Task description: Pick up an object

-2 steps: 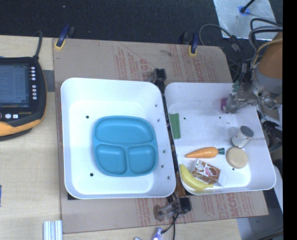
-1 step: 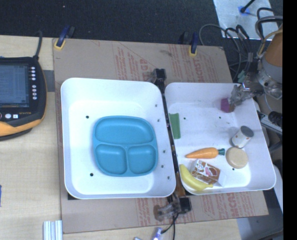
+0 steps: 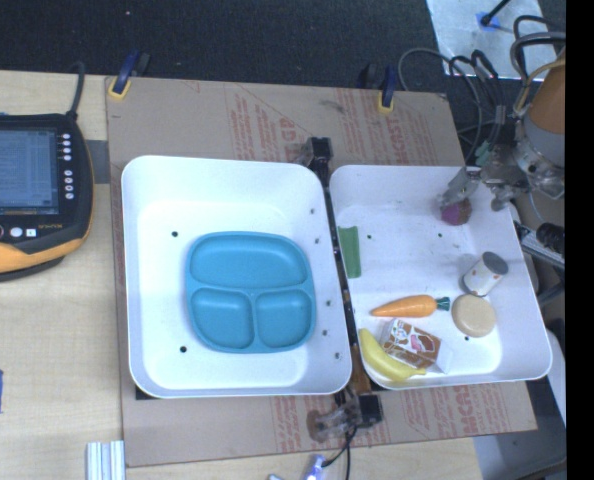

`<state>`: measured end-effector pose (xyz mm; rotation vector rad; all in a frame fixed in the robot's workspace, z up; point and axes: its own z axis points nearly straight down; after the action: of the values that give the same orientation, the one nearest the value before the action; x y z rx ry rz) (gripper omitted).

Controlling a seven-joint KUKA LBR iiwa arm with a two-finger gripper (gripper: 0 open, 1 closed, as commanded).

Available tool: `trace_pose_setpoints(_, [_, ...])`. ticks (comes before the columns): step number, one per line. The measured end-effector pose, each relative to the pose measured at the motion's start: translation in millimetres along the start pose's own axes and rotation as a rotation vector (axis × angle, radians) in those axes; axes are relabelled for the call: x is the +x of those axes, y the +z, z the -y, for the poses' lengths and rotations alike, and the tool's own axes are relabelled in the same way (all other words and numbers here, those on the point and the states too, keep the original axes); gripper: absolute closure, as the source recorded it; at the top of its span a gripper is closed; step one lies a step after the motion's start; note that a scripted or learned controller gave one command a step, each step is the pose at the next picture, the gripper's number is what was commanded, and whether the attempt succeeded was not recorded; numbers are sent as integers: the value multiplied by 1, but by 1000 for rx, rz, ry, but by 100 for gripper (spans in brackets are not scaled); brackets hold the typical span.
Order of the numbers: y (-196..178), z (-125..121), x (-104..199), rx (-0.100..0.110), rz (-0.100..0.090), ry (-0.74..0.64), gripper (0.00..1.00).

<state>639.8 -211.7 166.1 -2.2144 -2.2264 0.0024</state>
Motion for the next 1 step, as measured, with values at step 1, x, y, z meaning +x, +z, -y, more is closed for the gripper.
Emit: trace_pose_setpoints(1, [48, -16, 1, 3, 0, -1, 0])
